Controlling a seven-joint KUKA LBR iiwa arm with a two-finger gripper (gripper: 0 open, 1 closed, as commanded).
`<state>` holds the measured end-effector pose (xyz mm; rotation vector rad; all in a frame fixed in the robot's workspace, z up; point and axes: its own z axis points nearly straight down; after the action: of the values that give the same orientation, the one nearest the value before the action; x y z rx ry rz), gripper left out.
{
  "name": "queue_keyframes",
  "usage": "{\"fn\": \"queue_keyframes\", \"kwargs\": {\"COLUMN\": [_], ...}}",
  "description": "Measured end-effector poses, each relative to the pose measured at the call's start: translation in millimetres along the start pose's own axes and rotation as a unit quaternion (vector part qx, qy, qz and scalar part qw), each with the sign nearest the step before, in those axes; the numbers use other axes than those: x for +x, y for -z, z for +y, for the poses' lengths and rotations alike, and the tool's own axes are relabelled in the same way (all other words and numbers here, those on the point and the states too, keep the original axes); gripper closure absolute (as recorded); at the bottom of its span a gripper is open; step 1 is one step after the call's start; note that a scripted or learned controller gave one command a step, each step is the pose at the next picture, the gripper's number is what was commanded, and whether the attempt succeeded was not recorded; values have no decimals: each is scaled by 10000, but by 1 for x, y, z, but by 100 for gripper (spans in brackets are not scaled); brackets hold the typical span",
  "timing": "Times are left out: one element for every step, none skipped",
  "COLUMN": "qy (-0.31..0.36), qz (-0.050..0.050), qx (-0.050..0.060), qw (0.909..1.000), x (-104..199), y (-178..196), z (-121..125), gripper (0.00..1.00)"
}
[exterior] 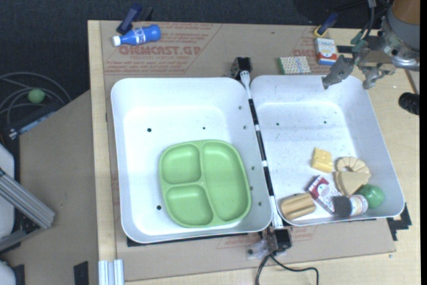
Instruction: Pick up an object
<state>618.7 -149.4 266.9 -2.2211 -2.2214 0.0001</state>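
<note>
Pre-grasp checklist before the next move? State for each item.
1. End effector open: ok, two fingers spread with nothing between them.
2. End effector above the right bin: ok, over its far right corner.
3. Targets present: ok, the yellow block, the tan wedge and the bread-like piece lie in the near right part.
4. Target isolated: not ok for most of the cluster; the yellow block stands slightly apart.
5. Path to the cluster clear: ok, bare bin floor between.
6. Green divided tray out of the way: ok, in the left bin.
</note>
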Motion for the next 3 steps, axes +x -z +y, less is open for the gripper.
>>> {"fn": "queue_keyframes", "kwargs": {"qy": [-11, 7, 0], "qz": [-7, 8, 8], "qx": [10, 11, 16], "qw": [10000, 10000, 10000], "x": [-74, -15, 12], "y": [-66, -120, -171], "z": [-58, -68, -92], "gripper": [0, 0, 0]}}
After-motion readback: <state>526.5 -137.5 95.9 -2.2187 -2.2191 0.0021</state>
